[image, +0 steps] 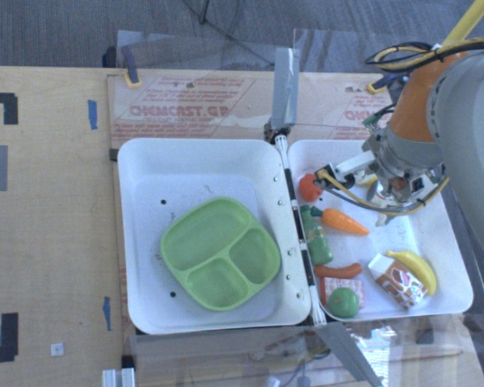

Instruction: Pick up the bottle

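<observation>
Camera view, looking down on the desk: the arm comes in from the right, and its gripper (390,190) hangs over the upper part of the right bin (456,297), wrapped in cables. Whether it is spread or pinched I cannot tell from up here, as the wrist hides it. Nothing shows in its grasp.

The target looks to be the green bottle (316,242), lying along the right bin's left wall. It sits just below the tomato (309,187), with the carrot (344,222) right beside it and the red sausage (339,271) at its lower end. The gripper is near it but apart, off to the upper right with the carrot between them.

I'd say this is the approach step, with no pick made. The next move calls for a shift left and down over the bottle, lining up across its narrow body. The wall and the carrot crowd both sides, so there's little room.

The left bin (137,240) carries the green divided plate (219,254).
</observation>
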You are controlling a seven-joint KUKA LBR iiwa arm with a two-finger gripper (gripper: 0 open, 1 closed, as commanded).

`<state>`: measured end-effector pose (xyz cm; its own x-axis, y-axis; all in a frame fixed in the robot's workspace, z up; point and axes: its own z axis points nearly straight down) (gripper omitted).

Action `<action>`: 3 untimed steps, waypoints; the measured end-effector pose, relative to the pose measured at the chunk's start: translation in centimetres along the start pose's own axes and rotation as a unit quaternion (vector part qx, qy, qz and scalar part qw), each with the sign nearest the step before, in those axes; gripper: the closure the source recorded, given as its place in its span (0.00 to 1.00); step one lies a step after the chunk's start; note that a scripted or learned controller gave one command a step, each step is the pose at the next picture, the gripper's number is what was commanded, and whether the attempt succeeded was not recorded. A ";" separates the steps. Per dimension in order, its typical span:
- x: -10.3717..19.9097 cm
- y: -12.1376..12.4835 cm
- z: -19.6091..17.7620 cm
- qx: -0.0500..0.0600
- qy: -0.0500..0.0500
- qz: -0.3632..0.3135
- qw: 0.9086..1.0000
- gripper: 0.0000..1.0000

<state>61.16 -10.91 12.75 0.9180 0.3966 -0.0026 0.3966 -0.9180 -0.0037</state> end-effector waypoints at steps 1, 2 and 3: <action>0.4 1.5 3.9 -0.002 0.003 -0.139 0.990 0.00; 0.3 1.7 2.9 -0.003 0.002 -0.138 0.990 1.00; 1.9 -0.1 -14.0 -0.002 0.001 -0.191 0.982 1.00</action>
<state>62.92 -10.12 26.73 0.7019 0.7123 0.0003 0.7123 -0.7019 0.0005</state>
